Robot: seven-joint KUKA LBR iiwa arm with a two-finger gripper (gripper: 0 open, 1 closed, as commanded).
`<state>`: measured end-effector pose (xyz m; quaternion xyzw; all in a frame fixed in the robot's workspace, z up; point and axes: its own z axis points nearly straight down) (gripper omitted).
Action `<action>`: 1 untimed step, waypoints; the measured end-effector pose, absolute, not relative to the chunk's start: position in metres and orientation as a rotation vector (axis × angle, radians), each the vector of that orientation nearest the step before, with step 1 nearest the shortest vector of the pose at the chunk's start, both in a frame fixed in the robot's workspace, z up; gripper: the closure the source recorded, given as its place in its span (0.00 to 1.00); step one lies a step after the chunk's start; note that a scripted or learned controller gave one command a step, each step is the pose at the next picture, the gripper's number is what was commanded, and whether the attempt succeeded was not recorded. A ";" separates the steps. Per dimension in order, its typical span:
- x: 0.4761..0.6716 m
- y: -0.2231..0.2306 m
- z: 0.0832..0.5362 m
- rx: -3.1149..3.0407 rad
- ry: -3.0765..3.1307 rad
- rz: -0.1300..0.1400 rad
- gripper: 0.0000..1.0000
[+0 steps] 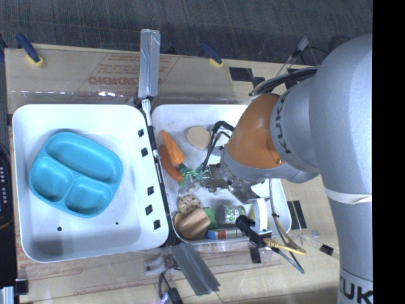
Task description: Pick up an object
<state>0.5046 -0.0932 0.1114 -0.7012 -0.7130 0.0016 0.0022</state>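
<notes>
From my remote seat, the two white bins [25, 189] looked like smooth, faintly glossy plastic. The blue divided tray [74, 173] was smooth, matt plastic. The arm [329, 125] had a satin grey shell, and its orange band [256, 138] shone a little. The bench [114, 75] looked like matt cardboard or wood.
</notes>
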 end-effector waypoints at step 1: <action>0.545 -0.098 0.091 -2.113 -2.320 0.002 0.00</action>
